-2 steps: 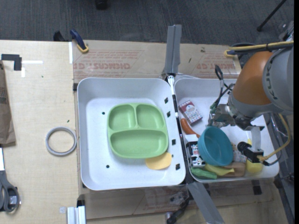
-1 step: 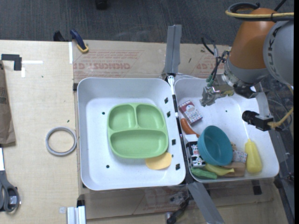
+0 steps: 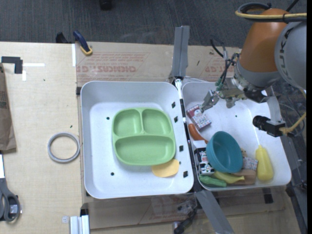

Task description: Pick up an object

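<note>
Apparently nothing lifted yet. My pincer [image 3: 210, 101] hangs spread, nothing between its tips, in right bin [image 3: 246, 89], just above small red-white packet [image 3: 199, 117] near bin's left wall. Grasp and lift remain.

Camera, one, fixed: you look down from above the bench [image 3: 39, 106] at a slant, far enough back to take in both the left bin [image 3: 92, 130] and right bin [image 3: 243, 113]. Dark floor runs along the top. The arm [image 3: 273, 43] enters from your right; its upper reach is cropped, seemingly nearest the lens.
</note>
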